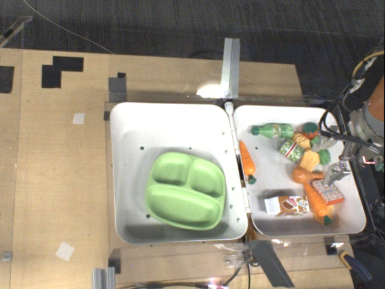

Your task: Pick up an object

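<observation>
White plastic bins sit side by side on the table: the left bin [123,161] carries a green tray [186,189], and the right bin [264,173] holds the toys to choose from, a bottle [272,130], a carrot [247,160], a brown carton [287,205] and a small box [328,192] among them. The pincer [337,172] hangs low at the right side, just above that box, and I cannot tell whether it is released or clenched, so I judge the pick not yet done, with grasp and lift left. Print on the carton and box is too small to read.
</observation>
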`<state>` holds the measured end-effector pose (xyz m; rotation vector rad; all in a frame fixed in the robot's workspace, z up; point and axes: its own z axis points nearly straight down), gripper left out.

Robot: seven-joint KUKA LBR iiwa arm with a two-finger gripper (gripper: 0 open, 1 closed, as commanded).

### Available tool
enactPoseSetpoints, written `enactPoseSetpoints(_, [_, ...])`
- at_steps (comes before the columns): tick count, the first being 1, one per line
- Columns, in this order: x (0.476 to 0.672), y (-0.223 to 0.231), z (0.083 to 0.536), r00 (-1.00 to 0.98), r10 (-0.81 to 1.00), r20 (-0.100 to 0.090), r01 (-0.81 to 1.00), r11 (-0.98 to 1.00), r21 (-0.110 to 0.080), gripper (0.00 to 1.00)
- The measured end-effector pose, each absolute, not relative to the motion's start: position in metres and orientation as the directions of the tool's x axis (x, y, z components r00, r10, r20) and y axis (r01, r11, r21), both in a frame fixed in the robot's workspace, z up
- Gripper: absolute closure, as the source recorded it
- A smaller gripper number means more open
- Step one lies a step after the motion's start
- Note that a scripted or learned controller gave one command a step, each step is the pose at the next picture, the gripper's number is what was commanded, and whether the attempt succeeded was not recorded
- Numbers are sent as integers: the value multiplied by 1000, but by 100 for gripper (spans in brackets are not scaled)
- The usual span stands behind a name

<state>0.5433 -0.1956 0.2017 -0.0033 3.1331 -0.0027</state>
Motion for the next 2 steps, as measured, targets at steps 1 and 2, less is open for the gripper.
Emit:
enactPoseSetpoints(1, [498,-188,90,-979,-205,-15,-205,979,-7,0])
enactPoseSetpoints(2, [499,-148,91,-975,-222,-20,-222,975,-9,0])
